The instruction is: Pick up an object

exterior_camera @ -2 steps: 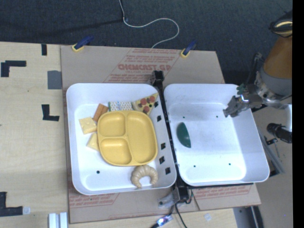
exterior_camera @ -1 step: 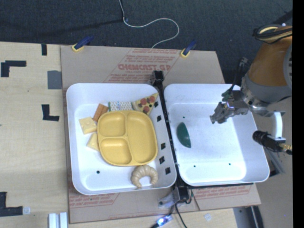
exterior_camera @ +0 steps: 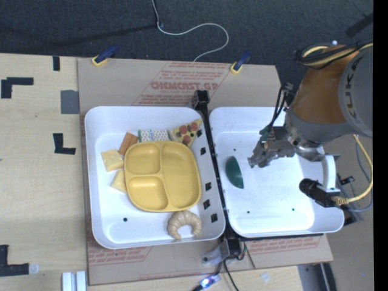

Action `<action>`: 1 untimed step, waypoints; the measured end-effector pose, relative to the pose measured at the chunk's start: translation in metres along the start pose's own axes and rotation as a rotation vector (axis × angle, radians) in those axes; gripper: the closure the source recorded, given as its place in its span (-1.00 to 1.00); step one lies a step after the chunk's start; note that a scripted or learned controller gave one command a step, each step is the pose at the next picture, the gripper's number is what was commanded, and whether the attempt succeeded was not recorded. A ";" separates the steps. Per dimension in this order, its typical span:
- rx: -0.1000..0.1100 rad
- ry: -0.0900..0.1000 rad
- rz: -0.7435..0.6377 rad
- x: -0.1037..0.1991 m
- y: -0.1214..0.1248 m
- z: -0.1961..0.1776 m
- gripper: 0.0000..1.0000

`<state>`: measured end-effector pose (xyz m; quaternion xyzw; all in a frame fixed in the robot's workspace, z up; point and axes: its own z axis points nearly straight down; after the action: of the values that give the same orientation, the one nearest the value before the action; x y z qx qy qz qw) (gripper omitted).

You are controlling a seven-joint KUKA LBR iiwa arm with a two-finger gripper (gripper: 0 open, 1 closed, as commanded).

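Currently: gripper [exterior_camera: 259, 157] low in right bin [exterior_camera: 285, 220], finger state not discernible. Nearest candidate: green object [exterior_camera: 234, 172], lying on bin floor just left of gripper, apart from it. Advised: centre over object, align across narrow width, avoid divider wall [exterior_camera: 213, 162].

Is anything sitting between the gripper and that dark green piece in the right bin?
Nothing visible. The gripper hangs over the right bin, and only bare white floor separates it from the green piece lying near the divider.
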<state>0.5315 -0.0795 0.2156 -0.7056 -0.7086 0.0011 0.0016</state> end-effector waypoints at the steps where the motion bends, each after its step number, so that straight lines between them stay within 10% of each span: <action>1: -0.003 0.001 -0.002 0.046 -0.001 -0.011 1.00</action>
<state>0.5306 -0.0331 0.2268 -0.7050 -0.7092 -0.0001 0.0008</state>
